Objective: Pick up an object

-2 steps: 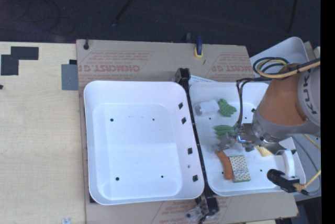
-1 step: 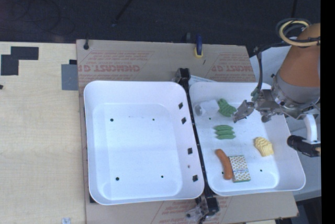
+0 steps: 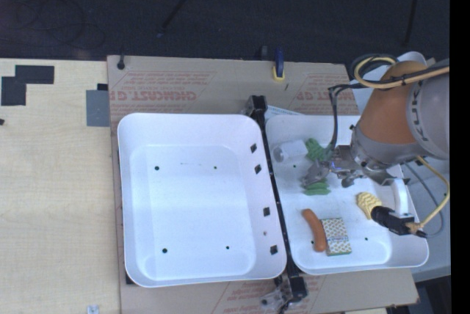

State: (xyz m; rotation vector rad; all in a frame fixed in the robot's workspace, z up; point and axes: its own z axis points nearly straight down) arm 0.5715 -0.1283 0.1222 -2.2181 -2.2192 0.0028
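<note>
Green toy lying in right bin, upper-middle area, partly under pincer. Pincer hovering low at toy's 6 o'clock edge, touching or just above; open or closed cannot tell from this slant. Clear cup sitting just beside toy at 9 o'clock. Sausage and checkered block lying at 6 o'clock, well apart. Yellow brush at 4 o'clock. Left bin at 9 o'clock. Judgement: centring over toy's bulk, avoiding cup, descending straight, squeezing before lifting.

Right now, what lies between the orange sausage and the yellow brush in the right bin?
In the camera view, bare white bin floor separates the sausage from the brush.
</note>
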